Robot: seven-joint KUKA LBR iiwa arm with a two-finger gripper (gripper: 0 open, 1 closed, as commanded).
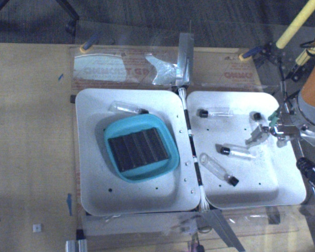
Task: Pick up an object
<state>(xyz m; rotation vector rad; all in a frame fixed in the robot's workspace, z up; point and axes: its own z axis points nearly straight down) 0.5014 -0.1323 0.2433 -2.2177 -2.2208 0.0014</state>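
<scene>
The hand hovers over the right bin, holding nothing; its finger spacing cannot be determined. Three clear tubes lie nearby.

Bins: 2, left bin and right bin.
Clear tubes with black caps: 4. One in left bin; three in right bin.
Blue tray with dark ribbed insert: 1, in left bin.
Gripper: 1.
</scene>
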